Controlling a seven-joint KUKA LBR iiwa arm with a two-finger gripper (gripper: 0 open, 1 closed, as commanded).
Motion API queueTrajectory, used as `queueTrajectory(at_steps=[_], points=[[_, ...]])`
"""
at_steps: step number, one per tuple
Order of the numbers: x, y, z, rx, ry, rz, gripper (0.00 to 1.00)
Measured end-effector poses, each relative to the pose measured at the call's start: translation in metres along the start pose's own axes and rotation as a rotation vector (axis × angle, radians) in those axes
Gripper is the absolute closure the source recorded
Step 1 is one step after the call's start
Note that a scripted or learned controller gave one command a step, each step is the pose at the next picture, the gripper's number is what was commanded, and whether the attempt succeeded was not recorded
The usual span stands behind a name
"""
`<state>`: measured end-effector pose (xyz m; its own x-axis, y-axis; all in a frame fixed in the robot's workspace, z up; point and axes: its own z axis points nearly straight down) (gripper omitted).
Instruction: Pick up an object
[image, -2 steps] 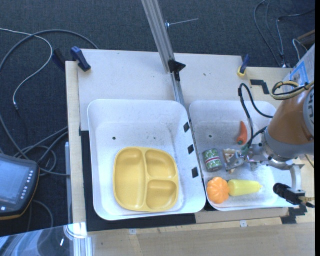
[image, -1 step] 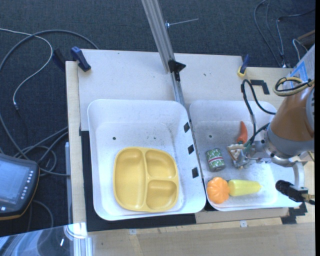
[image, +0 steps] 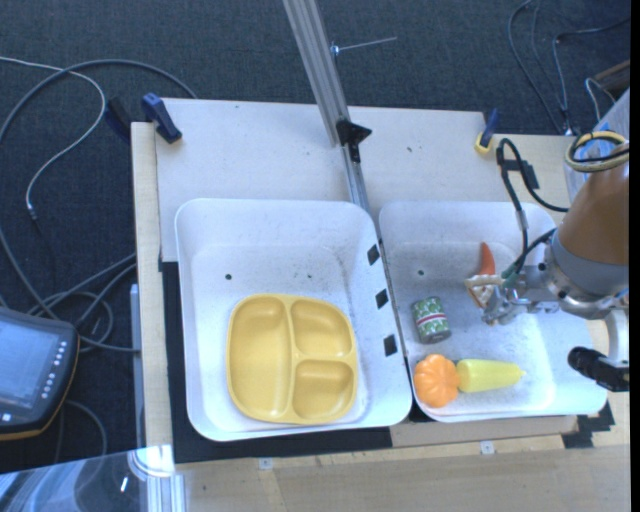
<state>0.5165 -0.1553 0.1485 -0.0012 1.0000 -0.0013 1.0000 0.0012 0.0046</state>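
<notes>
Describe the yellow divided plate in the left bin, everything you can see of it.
The yellow divided plate is a rounded-square tray that looks like moulded plastic, in a matte mustard yellow. Raised ridges split it into three compartments: one tall one on the left and two smaller ones stacked on the right. Nothing lies in any compartment. It rests flat, right side up, on the floor of the left bin, toward the bin's near edge. It touches only the bin.

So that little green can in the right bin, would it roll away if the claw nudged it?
Probably. The green can looks round-sided and seems to lie tilted on the bin floor, so a sideways push could roll it. It is small and likely light, so it may skid too. The pumpkin just below might stop it.
</notes>
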Motion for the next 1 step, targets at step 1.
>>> queueTrajectory(at_steps=[1], points=[[-0.0029, 0.0015, -0.0436, -0.001, 0.000, 0.000, 1.00]])
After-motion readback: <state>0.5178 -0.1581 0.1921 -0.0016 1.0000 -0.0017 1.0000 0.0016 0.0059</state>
